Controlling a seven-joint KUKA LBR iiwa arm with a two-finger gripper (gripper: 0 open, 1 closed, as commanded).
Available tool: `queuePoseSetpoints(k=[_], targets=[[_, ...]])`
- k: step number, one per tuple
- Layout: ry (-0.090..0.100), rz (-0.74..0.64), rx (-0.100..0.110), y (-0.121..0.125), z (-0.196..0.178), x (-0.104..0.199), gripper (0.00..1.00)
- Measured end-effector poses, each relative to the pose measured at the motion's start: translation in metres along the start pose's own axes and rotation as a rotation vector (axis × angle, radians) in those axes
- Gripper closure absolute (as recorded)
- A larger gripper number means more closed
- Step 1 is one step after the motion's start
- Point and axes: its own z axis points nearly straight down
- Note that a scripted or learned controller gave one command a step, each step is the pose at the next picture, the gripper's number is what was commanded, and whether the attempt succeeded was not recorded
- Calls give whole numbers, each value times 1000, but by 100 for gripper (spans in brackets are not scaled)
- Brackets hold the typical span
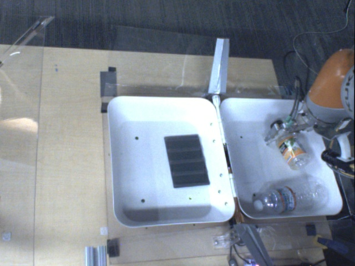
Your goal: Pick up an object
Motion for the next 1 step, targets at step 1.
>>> queuePoseSetpoints(k=[1], targets=[[-3, -2, -10, 4, -14, 0, 100]])
